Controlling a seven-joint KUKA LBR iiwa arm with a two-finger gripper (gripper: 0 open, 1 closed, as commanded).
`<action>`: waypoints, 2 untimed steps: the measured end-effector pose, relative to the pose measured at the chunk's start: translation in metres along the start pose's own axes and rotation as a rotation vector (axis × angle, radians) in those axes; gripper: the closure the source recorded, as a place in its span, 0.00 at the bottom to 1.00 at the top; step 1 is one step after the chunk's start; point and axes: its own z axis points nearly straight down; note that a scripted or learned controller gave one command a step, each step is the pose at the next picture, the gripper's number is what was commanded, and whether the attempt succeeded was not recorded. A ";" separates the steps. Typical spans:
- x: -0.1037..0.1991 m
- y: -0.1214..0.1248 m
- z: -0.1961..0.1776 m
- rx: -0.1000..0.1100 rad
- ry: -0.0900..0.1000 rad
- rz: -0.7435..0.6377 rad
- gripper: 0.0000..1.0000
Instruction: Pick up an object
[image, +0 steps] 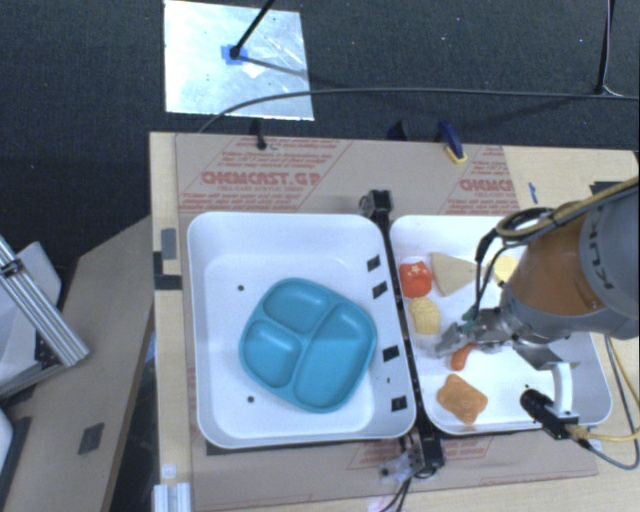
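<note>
Camera view has our tool (458, 343) down in the right bin (598, 400) over a small orange-red piece (461, 356), its grip state unreadable, so next we need a clean lift.

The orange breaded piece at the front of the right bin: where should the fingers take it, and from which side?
Probably from straight above, closing across the shorter width of the orange breaded piece. It lies flat on the right bin floor, apart from the small red piece near the gripper, so both long sides look free.
</note>
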 end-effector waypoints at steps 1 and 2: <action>0.001 0.001 -0.012 -0.003 0.001 -0.001 1.00; 0.005 0.001 -0.075 -0.005 -0.001 -0.004 1.00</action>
